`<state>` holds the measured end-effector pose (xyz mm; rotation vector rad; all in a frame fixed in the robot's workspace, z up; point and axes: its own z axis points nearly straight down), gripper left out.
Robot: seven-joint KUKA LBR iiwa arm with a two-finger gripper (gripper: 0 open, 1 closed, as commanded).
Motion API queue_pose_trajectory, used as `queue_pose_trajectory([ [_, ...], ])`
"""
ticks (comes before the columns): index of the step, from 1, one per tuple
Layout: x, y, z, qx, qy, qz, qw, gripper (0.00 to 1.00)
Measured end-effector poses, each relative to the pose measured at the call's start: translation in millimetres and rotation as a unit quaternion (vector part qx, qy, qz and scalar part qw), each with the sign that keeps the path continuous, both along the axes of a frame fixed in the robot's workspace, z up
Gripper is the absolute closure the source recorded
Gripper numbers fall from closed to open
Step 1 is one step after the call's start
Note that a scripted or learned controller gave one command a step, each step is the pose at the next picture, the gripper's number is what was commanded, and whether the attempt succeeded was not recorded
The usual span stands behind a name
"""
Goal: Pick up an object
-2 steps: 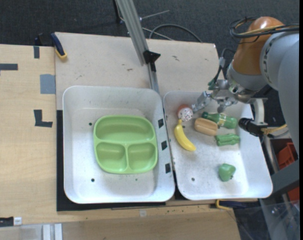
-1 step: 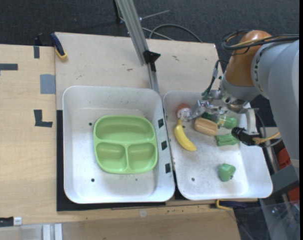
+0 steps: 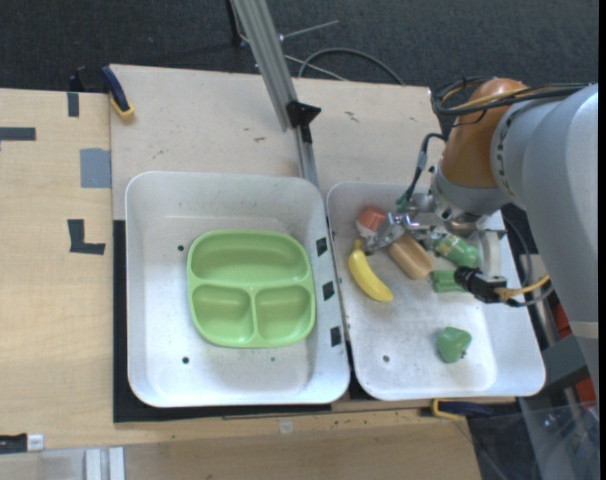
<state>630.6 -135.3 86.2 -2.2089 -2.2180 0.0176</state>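
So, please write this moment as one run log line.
gripper: low in right bin, among items | grasp: unconfirmed | banana: beside gripper | left bin: green tray

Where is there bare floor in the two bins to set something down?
Left bin: bare strips ring the green divided plate. Right bin: bare front-left floor between the banana and green pepper. Its back is crowded around the gripper.

- Yellow banana (image 3: 369,276) lying flat in the right bin, toward its left wall, curved, running from far-left to near-right
- Tan cylindrical piece (image 3: 411,259) just right of the banana, lying on its side at a slant
- Red and white item (image 3: 370,220) at the far-left of the same bin
- Green lump (image 3: 451,344) near the bin's near-right corner, well apart
- Small green pieces (image 3: 455,264) further right
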Motion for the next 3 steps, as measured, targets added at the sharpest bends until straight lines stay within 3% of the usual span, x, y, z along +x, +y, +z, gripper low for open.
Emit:
queue_pose_trajectory([
  [1, -0.1, 0.6, 10.8, 0.0004, 0.001, 0.000, 1.0000, 1.00],
  [2, 1.7, 1.6, 52.8, -0.0001, -0.009, -0.001, 1.0000, 1.00],
  [3, -7.2, -0.5, 107.2, -0.0005, -0.010, -0.002, 0.9999, 1.00],
])
